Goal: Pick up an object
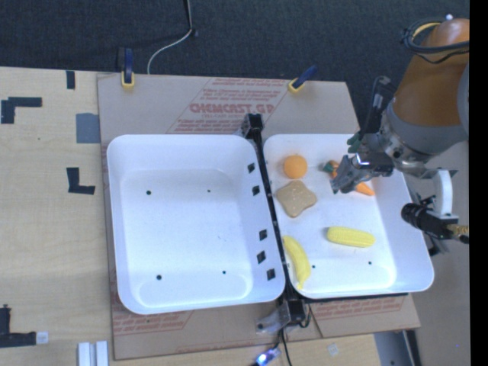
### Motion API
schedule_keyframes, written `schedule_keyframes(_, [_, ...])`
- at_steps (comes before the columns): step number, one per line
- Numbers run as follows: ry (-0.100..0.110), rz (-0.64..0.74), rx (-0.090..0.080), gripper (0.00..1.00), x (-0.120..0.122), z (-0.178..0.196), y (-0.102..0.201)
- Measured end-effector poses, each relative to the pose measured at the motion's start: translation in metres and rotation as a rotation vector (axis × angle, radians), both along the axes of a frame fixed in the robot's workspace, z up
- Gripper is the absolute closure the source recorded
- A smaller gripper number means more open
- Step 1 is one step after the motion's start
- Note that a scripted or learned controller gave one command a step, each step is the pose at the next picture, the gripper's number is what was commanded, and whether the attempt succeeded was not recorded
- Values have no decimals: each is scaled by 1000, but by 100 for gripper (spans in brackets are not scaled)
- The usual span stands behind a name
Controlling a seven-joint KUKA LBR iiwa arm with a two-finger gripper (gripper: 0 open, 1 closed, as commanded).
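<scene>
While the end effector hangs low over the upper right part of the right bin, a small orange piece, seemingly a toy carrot, is seen just beside it on the side nearer the arm, partly hidden under the dark fingers. Whether those fingers are apart or together cannot be told, and nothing can be said to be held. The carrot's long axis appears to run roughly left to right across the bin floor, though little of it is exposed. Nearest after it is the orange ball, a little to the left of the end effector; the tan bread-shaped piece lies just below that ball. Further toward the near edge, the corn cob is laid crosswise, and the banana is set lengthwise against the divider between the bins. The left bin is not reached.

The arm is brought in from the right, its orange-banded wrist high and bent downward, so that the tool is pointed down and slightly leftward. A short descent over the carrot is judged to be the likeliest move.
</scene>
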State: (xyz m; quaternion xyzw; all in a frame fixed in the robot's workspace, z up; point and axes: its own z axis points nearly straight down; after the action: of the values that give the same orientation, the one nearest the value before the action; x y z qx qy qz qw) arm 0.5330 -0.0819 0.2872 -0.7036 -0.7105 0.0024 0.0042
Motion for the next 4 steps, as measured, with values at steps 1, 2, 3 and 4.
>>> schedule_keyframes(1, [-13, 0, 0, 100, -13, 48, 70])
schedule_keyframes(2, [-26, -1, 0, 100, 1, 191, 130])
schedule_keyframes(3, [-6, -2, -2, 100, 5, 169, 199])
schedule_keyframes(4, [-18, -9, -2, 100, 28, 252, 185])
